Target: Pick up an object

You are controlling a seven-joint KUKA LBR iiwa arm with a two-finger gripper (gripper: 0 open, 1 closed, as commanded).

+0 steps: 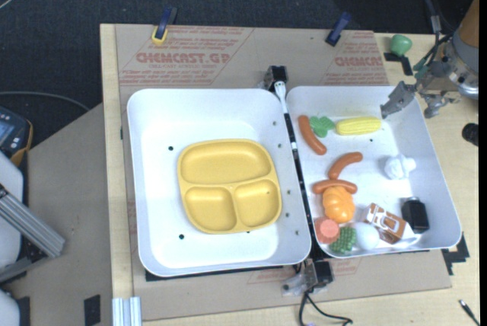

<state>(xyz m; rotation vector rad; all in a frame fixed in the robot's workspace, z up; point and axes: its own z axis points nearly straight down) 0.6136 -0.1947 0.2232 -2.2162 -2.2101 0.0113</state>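
The right bin (437, 164) holds several toy foods: a yellow corn cob (358, 126), a green piece (321, 125), three sausages (310, 134) (346, 162) (335, 186), an orange fruit (338, 204), a pink disc (328, 229), broccoli (346, 241), a white lump (398, 166), a black block (415, 214) and a brown-and-white packet (386, 222). My gripper (415, 103) hangs over the bin's far right corner, open, with nothing between its fingers. It is right of the corn cob and apart from it.
The left bin (152, 134) holds a yellow divided plate (228, 185). A green ball (400, 44) lies on the bench behind the right bin. Clamps (161, 26) (337, 29) sit at the bench's far edge.
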